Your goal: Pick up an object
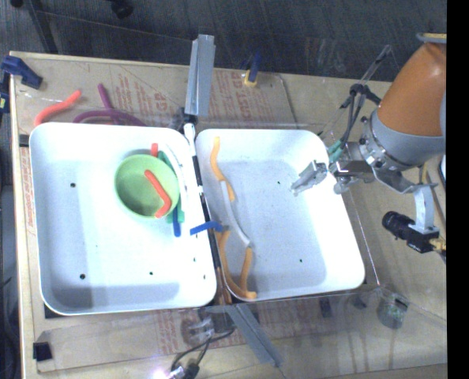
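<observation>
I am watching my grey metal two-finger gripper (307, 177) hanging over the right shallow white plastic bin (329, 271), and its fingers are spread a little with nothing between them. The thing I am guessing it wants, the long bendy orange and white plastic strip (231, 212), is lying along the bin's left wall, well apart from the gripper; being so thin and tight against the wall, it is likely going to slip out, or the fingers are going to bump the wall.

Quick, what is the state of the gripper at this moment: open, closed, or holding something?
Gripper: cannot be told whether open or closed; it hovers over the right bin, and nothing shows between its fingertips.
</observation>
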`<state>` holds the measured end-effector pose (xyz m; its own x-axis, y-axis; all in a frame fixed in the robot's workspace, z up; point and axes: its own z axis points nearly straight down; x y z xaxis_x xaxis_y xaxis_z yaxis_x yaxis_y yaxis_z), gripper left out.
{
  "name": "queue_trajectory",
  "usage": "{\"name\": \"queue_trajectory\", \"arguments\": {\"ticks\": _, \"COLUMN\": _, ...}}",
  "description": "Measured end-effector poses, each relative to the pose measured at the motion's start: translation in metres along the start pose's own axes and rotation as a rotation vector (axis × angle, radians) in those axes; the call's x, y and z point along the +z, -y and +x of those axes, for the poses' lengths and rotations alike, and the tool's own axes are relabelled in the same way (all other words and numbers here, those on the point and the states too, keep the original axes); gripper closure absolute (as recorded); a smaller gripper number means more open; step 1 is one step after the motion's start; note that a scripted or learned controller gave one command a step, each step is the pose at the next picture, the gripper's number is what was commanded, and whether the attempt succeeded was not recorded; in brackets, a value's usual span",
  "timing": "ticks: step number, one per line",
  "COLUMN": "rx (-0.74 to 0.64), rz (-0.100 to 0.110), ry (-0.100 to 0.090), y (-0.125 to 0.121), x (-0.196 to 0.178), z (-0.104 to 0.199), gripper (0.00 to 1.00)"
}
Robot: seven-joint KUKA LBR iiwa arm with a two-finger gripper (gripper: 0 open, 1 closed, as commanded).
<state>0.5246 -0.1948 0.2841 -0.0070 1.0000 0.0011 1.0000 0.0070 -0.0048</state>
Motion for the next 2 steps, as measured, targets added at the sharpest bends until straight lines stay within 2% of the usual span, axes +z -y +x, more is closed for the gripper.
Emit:
{"name": "queue_trajectory", "arguments": {"ticks": 1, "rx": -0.056, "rz": 0.002, "ry": 0.001, "y": -0.032, "x": 0.105, "z": 0.045, "gripper": 0.0}}
{"name": "queue_trajectory", "arguments": {"ticks": 2, "rx": -0.206, "rz": -0.001, "ry": 0.0, "y": -0.08, "x": 0.19, "z": 0.061, "gripper": 0.0}}
